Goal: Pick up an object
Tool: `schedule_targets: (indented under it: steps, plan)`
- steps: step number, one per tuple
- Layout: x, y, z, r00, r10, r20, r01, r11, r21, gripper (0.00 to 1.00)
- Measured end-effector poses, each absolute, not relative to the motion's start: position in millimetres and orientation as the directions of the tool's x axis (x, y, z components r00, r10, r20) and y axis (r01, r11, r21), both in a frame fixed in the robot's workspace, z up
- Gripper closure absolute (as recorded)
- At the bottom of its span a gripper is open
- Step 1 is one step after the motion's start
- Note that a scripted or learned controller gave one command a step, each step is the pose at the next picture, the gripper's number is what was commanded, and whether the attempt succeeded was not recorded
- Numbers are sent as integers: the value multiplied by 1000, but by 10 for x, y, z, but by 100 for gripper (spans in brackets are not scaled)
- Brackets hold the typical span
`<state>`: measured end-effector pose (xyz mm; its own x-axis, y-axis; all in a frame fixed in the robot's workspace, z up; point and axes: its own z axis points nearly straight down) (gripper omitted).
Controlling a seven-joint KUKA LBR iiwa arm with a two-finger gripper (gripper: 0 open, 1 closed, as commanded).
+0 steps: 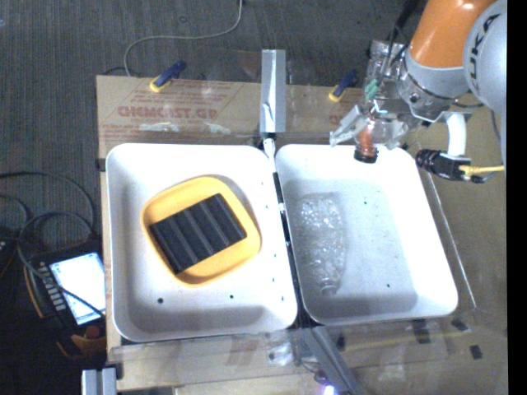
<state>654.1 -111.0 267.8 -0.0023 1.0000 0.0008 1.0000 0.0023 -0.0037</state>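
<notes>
The camera view showed the gripper (368, 142) hanging over the far rim of the right bin (428, 220), well apart from the clear plastic bottle (321, 241) lying in that bin. Whether it was released or clenched, I cannot tell. The approach seemed unbegun; next it needed to descend over the bottle.

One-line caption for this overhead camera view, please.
Gripper poised over right bin holding a clear bottle; yellow-rimmed black item in left bin.
</notes>
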Motion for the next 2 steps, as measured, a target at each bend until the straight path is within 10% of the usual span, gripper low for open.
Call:
schedule_targets:
  steps: [1, 2]
  plan:
    - [6613, -1354, 1087, -43, 999, -1, 999, 43, -2, 0]
    - [6665, -1269, 966, -107, 994, -8, 994, 106, -10, 0]
